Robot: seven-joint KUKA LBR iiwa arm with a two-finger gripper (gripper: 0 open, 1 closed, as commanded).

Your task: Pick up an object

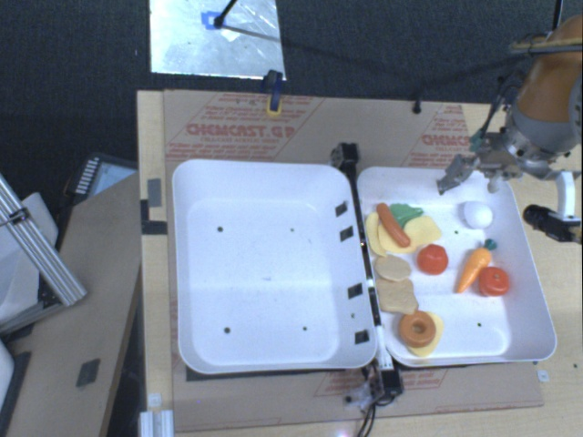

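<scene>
The right bin (524, 335) holds toy food. A white egg (475, 214) lies near its far right. An orange carrot (474, 269) sits between two red tomatoes (433, 259) (494, 281). A red sausage (393, 225) rests on yellow slices (412, 236) beside a green leaf (409, 213). Bread slices (397, 282) and a brown donut (419, 328) lie along the left wall. My gripper (468, 185) hangs over the bin's far edge, just above and behind the egg. It is open, with nothing between its fingers (445, 186).
The left bin (264, 262) lies beside the right one, with a black clip divider (357, 244) between them. A foil sheet (217, 24) lies beyond the bench. A black cable and clamp (551, 221) stick out at the right.
</scene>
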